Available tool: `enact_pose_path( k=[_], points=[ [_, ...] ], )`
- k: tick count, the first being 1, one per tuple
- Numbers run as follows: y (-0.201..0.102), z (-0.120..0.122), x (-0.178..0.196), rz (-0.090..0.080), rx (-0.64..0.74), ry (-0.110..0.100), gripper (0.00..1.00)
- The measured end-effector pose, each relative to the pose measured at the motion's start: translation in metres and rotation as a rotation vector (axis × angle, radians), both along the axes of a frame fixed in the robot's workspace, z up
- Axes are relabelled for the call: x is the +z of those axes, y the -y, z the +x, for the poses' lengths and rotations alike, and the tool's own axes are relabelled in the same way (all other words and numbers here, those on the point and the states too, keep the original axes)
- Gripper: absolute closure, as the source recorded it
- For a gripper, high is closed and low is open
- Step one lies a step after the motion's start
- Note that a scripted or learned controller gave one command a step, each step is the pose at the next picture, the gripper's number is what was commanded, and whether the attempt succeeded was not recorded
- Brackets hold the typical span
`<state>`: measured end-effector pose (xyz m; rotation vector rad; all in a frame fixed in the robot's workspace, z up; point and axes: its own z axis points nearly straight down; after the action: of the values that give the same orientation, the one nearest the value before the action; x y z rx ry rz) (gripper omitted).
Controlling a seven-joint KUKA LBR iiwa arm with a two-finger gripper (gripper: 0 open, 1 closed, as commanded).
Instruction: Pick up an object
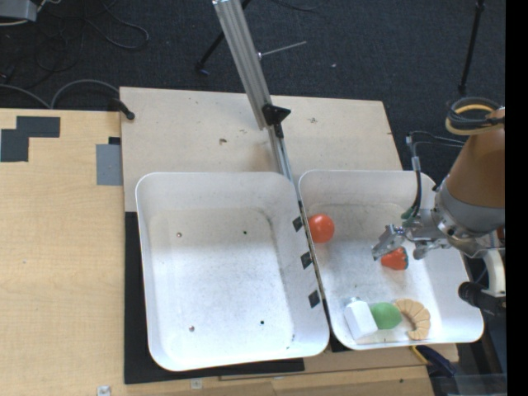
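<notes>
Presently, the pincer (396,246) hangs at right of frame over a small red rounded object (395,259) in the right white bin (363,188); grip state cannot be told. Advise descending squarely, closing centred.

You have a pale tabletop (58,246) at the left with grey patches (108,162) set into it. A slanted aluminium rail (247,64) rises from the beige board (198,134) behind the bins. Dark carpet (363,31) lies beyond, with cables (74,89) trailing across it.
</notes>
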<state>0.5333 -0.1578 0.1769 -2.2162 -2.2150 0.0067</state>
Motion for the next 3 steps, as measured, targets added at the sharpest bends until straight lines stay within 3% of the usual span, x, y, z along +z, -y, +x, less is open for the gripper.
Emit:
enact_pose_path(
  k=[2, 3],
  points=[
    [-0.006, 0.006, -0.086, -0.003, -0.003, 0.007, 0.00],
    [-0.005, 0.006, -0.075, -0.001, -0.010, 0.007, 1.00]
  ],
)
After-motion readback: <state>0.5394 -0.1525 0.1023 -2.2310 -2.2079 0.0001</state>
